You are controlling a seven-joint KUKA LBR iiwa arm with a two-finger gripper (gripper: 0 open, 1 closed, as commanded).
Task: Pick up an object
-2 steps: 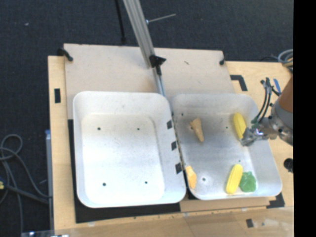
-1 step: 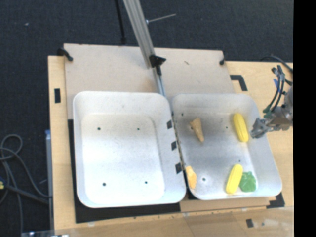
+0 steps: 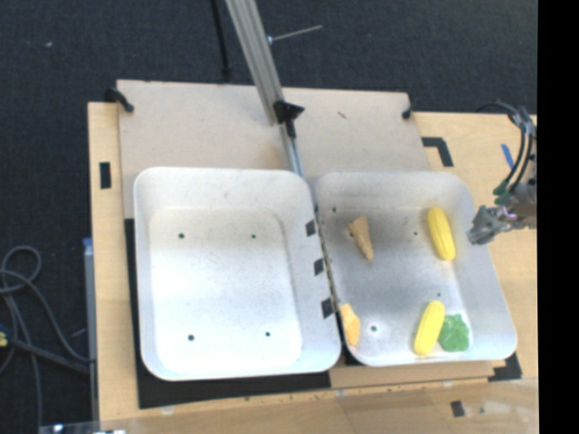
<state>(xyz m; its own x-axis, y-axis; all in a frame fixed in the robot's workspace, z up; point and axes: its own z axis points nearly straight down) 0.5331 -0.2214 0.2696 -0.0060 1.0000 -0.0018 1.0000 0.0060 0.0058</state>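
The right bin (image 3: 470,269) holds several small items. A tan wedge (image 3: 362,238) lies near its middle left. A yellow corn-like piece (image 3: 441,232) lies at the upper right. A second yellow piece (image 3: 429,326) rests by the front wall, with a green lump (image 3: 455,332) touching its right side. An orange piece (image 3: 349,324) sits against the bin's front left wall. My gripper (image 3: 486,226) hangs over the right rim of this bin, just right of the upper yellow piece and apart from it. Nothing shows in its grasp.
The left bin (image 3: 226,269) stands beside the right one. A slanted aluminium bar (image 3: 258,52) runs from the top of the view down to the gap between the bins. Cables (image 3: 27,306) lie on the floor at the left.
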